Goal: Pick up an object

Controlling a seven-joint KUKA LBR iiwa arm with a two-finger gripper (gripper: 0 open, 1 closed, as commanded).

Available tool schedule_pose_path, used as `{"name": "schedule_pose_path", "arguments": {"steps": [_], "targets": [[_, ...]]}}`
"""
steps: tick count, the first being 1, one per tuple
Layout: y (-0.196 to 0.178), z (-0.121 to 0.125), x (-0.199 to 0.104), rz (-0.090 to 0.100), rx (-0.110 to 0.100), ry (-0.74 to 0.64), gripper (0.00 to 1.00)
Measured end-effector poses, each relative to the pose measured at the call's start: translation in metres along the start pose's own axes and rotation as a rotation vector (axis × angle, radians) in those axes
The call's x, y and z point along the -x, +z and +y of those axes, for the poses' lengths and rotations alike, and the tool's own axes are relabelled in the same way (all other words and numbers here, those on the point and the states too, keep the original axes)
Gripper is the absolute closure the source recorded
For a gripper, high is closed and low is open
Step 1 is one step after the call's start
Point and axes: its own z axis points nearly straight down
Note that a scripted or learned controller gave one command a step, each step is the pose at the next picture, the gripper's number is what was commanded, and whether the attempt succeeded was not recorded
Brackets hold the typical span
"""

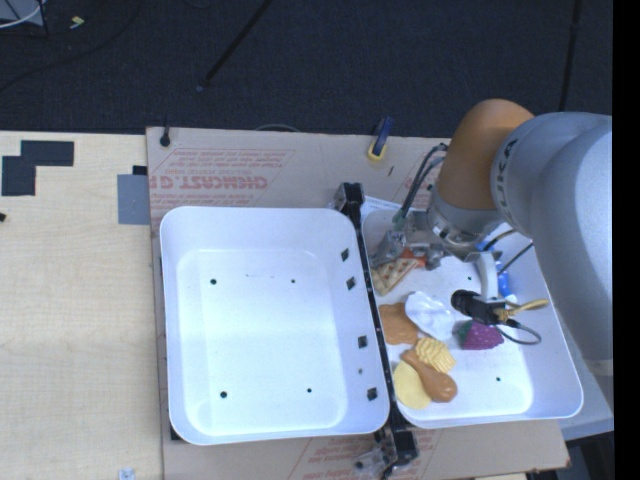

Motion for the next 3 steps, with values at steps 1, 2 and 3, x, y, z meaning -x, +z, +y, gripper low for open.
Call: {"name": "schedule_pose_path", "arguments": {"steps": [1, 2, 3], "targets": [[-0.001, -0.053, 0.009, 0.002, 0.003, 0.003, 0.0], [0.001, 0.0, -0.001, -0.002, 0.0, 0.0, 0.0], [-0.013, 0.0, -0.001, 0.005, -0.005, 0.004, 1.0]]}}
